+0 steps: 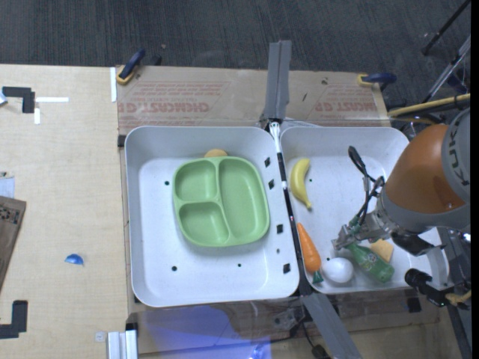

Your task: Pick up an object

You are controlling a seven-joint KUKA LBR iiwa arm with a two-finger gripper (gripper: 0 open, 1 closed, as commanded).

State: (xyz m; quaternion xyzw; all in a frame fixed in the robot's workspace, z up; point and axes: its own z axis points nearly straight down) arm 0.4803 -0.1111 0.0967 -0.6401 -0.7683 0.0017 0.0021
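Hovering low in the right bin [329, 137], jaws [352, 235] poised over a green bottle [372, 262] lying near the front wall, just beside a white egg [337, 270] and a carrot [308, 250]; banana [300, 182] well apart. Cannot tell whether jaws stand apart or together. Likely light, smooth, prone to rolling; best taken across the middle of its body, squarely.

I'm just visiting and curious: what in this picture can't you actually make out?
- Gripper, camera view: too small and cluttered to tell open from shut.
- Yellow piece: partly hidden behind the green bottle and the arm.
- Orange thing: mostly hidden behind the green divided plate.
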